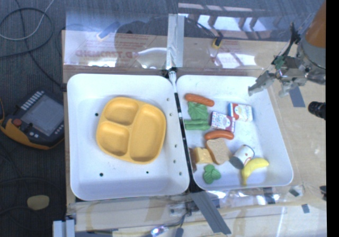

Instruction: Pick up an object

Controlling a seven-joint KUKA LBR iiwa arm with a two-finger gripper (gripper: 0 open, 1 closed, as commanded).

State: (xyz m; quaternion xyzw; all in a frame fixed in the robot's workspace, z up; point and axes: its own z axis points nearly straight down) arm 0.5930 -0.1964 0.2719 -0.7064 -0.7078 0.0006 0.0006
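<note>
Over the bench, from the fixed camera above:
Left bin (79,178): holds a yellow divided plate (131,129), lying flat near its middle.
Right bin (275,140): holds a scatter of toy food.
Far row: a sausage (199,100) by the dividing wall, a green leafy piece (198,116) just below it, two small cartons (231,116) side by side.
Middle: a second sausage (219,135), a bread slice (217,151) touching a cheese-coloured wedge (201,155).
Near edge: a green broccoli piece (211,174), a small can (243,155) touching a banana (255,168).
Gripper (283,80): at the right bin's far right corner, above the rim, apart from every item, nothing between its fingers.
Fingers: spread cannot be told at this angle.
</note>
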